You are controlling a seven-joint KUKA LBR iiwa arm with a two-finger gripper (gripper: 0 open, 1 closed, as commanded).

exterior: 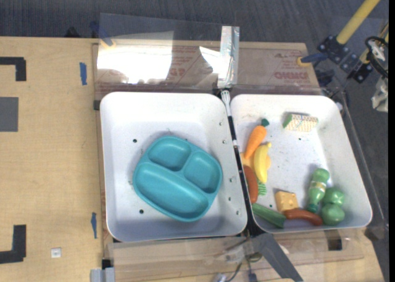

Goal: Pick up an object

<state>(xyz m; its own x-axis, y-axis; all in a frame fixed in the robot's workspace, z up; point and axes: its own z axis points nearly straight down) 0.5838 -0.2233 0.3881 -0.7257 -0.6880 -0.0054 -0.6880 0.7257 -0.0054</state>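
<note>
The right bin [345, 151] holds several toy foods. An orange carrot [255, 140] and a yellow banana [263, 162] lie along its left wall, with a red-orange sausage [251, 183] just below them. A green cucumber [268, 215], a cheese wedge [286, 200] and a red pepper [302, 215] sit near the front edge. A green bottle [317, 187] and a green round fruit [334, 205] crowd the front right corner. A small patterned box [300, 122] rests at the back.
The left bin [117, 126] carries a teal divided plate [178, 178]. A clear plastic panel [166, 58] stands behind the bins. A yellow pole with black clamps [345, 46] sits at the upper right. Cardboard bench [43, 151] lies to the left.
</note>
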